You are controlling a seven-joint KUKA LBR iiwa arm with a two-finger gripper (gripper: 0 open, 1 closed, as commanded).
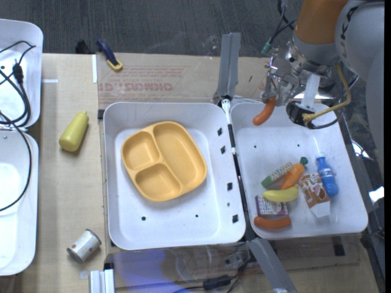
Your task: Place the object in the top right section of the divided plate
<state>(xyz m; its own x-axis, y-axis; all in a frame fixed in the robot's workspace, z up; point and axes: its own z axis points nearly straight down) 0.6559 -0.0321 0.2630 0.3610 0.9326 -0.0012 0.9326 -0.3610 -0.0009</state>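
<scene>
A grey arm with an orange band reaches in from the right, its pincer [273, 97] raised over the far left corner of the right bin [342, 145]. A small orange sausage [264, 113] hangs tilted from the pincer tips, pinched between the closed fingers. Well to the pincer's left, in the left bin [116, 182], lies a yellow divided plate [164, 160] (three sections, all bare). Below the pincer, toward the near side of the right bin, sits a cluster: a banana [280, 195], a carrot [293, 174], a second sausage [272, 223], a blue bottle [325, 177] and small packets. Far left on the worktop [67, 182] lie a mustard bottle [74, 132] and a can [84, 245].
</scene>
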